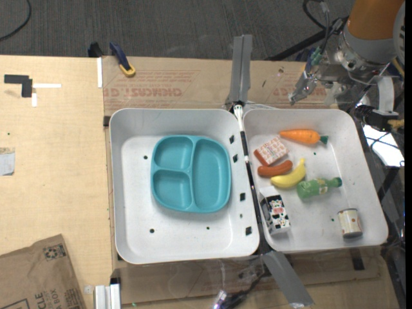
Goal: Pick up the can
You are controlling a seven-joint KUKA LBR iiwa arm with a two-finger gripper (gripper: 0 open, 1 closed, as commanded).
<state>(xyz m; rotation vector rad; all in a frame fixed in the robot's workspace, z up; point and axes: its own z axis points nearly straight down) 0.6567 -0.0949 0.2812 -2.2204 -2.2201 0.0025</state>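
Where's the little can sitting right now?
The small silver metal can lies in the right-hand white bin, near its front right corner, just below the green plastic bottle and to the right of the black-and-white carton.

The arm (380, 8) comes in at about 1 o'clock of the camera view, its orange band uppermost and the grey wrist (360, 53) just below it. From the wrist the gripper (302, 90) slants down toward 8 o'clock, its tip lying at about 2 o'clock from the view's centre. Cables loop around the wrist.
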